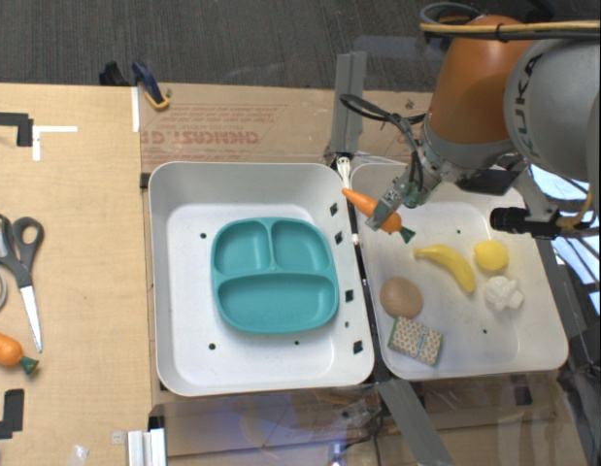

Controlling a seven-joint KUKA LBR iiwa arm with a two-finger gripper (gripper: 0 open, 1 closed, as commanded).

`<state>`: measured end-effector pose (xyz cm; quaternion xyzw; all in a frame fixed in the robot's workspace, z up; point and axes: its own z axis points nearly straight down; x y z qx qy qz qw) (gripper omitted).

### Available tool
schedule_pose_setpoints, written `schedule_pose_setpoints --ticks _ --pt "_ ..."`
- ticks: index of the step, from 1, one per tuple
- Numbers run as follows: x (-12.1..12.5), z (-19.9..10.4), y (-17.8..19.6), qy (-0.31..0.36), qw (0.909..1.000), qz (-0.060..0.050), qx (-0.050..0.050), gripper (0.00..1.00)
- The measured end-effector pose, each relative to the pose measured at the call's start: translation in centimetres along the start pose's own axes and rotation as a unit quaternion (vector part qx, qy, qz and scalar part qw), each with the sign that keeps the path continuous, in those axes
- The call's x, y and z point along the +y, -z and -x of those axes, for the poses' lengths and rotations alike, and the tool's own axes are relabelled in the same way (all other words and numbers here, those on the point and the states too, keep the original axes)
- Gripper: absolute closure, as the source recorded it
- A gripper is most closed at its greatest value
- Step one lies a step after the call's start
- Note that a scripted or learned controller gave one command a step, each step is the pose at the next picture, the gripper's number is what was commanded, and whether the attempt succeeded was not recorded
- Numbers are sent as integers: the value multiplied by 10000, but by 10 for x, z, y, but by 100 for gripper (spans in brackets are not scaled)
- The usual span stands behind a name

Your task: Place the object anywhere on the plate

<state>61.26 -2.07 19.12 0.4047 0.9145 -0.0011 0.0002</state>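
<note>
We see the claw (395,205) gripping a toy carrot (372,209) just right of the wall between the two bins. The teal plate (274,275) sits in the left bin (174,289), left of that wall. Right of the wall lie a banana (448,264), a lemon (490,255), an egg (402,297) and a patterned sponge (416,341).

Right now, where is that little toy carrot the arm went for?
The carrot sits between the fingers, above the divide between the two bins, just right of the teal plate.
</note>
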Motion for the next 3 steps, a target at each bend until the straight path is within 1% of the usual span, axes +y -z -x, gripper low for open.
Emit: schedule_pose_setpoints --ticks 1,2,3 --pt "9 -74 0 671 9977 6 5 100" --pt "48 -160 27 1389 9903 9 0 100" --pt "48 -160 27 1386 9903 9 1 0"
